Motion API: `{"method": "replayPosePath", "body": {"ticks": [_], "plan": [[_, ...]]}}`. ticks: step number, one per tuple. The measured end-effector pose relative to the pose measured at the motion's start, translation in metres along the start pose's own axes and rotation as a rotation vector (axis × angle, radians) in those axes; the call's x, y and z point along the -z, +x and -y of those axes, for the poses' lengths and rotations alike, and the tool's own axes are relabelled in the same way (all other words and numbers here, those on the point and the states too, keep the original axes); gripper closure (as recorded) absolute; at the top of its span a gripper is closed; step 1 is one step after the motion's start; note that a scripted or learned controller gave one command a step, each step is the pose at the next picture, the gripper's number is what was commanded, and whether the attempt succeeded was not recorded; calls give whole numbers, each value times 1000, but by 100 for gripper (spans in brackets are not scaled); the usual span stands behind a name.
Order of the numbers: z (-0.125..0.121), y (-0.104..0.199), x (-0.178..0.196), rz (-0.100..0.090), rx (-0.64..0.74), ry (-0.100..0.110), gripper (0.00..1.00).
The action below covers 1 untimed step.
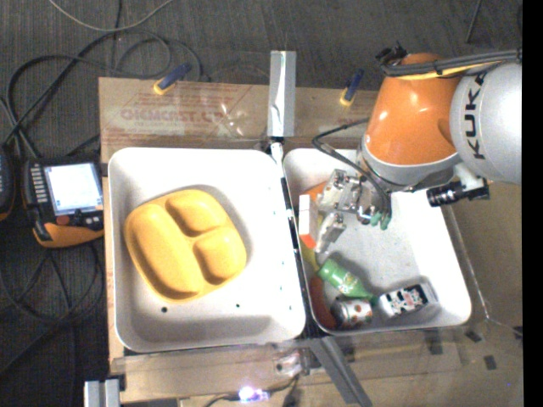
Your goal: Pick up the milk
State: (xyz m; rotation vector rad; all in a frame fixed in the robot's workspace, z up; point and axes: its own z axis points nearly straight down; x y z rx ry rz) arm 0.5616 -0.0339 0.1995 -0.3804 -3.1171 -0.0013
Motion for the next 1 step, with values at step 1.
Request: {"method": "replayPosePath", "body": {"ticks": [1], "plan": [[42,-30,85,3,58,1,100]]}}
